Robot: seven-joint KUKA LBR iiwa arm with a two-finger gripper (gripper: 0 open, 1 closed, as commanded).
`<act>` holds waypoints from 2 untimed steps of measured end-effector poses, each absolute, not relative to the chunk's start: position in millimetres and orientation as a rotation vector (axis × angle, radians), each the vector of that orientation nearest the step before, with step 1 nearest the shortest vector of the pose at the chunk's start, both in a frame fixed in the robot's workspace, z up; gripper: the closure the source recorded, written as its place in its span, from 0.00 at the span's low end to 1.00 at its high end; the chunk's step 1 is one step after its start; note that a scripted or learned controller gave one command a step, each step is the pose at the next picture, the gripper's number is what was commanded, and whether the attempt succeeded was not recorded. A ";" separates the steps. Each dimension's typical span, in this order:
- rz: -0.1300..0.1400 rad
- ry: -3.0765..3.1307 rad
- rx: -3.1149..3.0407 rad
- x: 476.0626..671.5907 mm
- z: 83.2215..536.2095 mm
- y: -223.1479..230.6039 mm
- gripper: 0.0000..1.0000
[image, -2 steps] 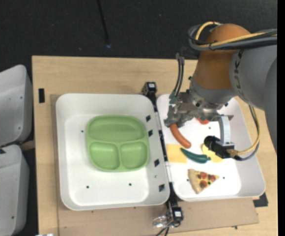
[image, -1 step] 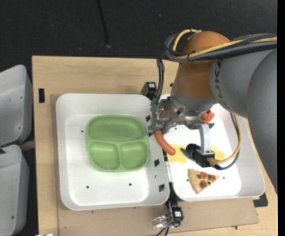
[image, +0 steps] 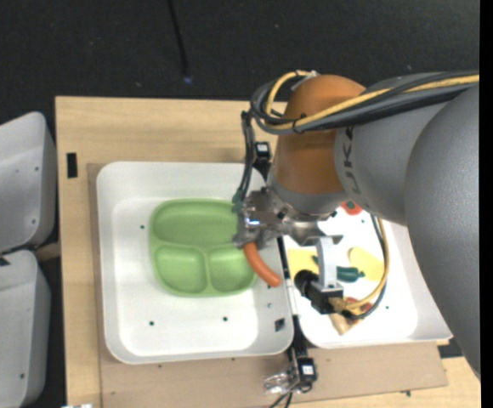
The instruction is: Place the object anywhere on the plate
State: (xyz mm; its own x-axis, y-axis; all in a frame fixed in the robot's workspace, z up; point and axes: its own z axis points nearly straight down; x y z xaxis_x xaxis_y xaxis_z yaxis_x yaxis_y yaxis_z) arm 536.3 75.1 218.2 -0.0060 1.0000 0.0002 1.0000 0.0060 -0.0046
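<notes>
— What are the fingers doing?
— The gripper [image: 259,243] sits low over the green plate's [image: 197,246] right edge. An orange carrot [image: 262,263] pokes out slantwise just beneath it; whether the fingers pinch it, I cannot tell.
— Any writing?
— None readable.
— And beyond?
— The plate has three sections and lies in the left bin [image: 136,330].

Robot lab: wooden bench [image: 76,253], 2 white bins [image: 119,313], cabled arm [image: 416,151].
</notes>
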 end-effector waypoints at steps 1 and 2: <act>0.004 -2.227 -2.211 511.1 217.7 121.0 1.00; -0.002 -2.230 -2.210 492.8 248.4 165.8 1.00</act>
